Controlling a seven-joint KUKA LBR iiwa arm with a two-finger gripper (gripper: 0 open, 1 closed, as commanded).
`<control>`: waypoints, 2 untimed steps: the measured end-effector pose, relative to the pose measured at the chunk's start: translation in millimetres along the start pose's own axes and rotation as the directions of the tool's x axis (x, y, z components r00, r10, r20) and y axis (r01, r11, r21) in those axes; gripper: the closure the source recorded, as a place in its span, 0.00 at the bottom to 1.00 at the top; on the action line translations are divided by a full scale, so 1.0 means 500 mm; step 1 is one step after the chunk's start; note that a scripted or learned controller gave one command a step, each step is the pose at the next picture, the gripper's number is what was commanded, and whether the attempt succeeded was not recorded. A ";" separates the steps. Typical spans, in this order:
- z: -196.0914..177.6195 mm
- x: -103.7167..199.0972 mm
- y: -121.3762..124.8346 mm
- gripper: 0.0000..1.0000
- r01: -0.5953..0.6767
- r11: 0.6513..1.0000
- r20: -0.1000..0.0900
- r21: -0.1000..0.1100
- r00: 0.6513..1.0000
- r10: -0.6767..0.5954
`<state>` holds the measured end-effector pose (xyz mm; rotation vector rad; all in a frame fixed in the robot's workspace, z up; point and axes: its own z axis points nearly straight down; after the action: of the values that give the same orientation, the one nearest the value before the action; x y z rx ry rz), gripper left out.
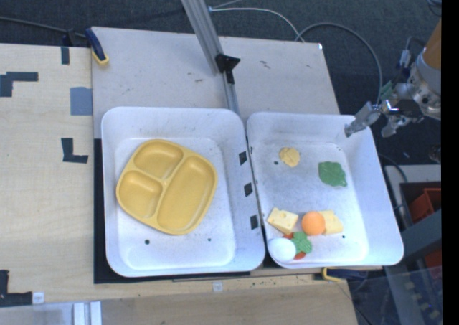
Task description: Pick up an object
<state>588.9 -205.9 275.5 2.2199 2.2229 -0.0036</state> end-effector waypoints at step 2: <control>-0.291 0.013 0.044 0.00 0.000 1.000 -0.002 0.004 1.000 0.000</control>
<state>611.0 -199.1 420.7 2.2226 2.2265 -0.0059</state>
